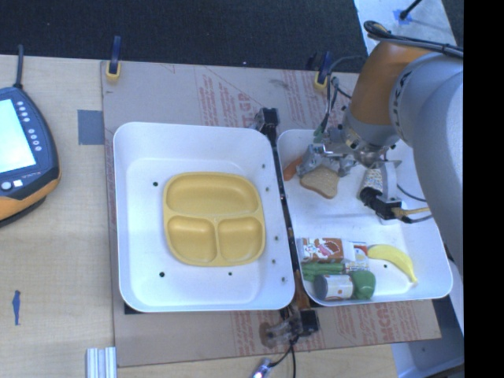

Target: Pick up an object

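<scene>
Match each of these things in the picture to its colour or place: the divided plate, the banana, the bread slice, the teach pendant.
Things:
1. divided plate
2. banana
3. bread slice
4. teach pendant

Descriptions:
A. on the bench, outside both bins
B. under the gripper
C. alone in the left bin
D. near the right bin's front corner

Pairs: 1-C, 2-D, 3-B, 4-A
</scene>
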